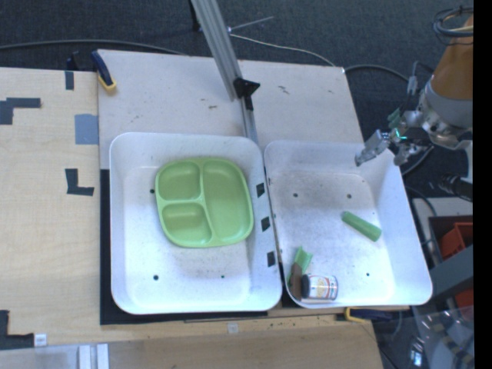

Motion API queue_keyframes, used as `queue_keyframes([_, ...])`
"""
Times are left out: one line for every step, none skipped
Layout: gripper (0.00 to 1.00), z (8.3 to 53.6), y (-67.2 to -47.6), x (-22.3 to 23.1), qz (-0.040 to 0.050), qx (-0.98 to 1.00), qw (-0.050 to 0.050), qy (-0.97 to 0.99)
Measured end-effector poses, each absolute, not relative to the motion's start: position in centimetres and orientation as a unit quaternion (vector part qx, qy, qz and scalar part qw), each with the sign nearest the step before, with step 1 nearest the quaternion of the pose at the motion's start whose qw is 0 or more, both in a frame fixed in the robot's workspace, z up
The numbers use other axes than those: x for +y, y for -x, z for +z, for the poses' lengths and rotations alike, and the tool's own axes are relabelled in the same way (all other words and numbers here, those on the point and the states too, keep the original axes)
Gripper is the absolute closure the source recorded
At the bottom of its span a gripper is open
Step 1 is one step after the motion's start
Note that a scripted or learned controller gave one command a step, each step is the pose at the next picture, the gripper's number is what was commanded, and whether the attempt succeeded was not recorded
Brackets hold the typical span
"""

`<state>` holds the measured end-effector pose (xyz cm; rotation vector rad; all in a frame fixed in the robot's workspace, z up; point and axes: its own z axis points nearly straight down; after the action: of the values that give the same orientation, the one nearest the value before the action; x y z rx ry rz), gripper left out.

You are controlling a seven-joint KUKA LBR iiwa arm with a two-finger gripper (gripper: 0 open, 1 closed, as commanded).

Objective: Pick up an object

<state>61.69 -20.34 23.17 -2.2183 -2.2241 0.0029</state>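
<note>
Arm at the right edge, claw (377, 147) above the far right rim of the right bin (400, 206); objects lie on the bin floor.

The claw carries nothing between its fingers; whether they are parted or closed cannot be told at this angle. The right bin holds three objects: a green cylindrical piece (361, 226) lying tilted near the middle right, a smaller green item (302, 260) near the front left corner, and a small jar (320, 287) with a dark cap lying on its side just in front of it. All three are well apart from the claw. The left bin (123, 206) holds a green compartment plate (204, 202), lying flat, with three sections. Both bins rest side by side on the table (46, 206). A metal pole (219, 33) slants over the far side of the table.
</note>
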Motion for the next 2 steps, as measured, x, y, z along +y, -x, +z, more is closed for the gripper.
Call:
queue_keyframes([0.0,18.8,-61.7,-20.2,0.0019,-0.708,0.002,0.706])
queue_keyframes([0.0,14.3,-61.5,-20.6,0.0022,-0.708,0.002,0.707])
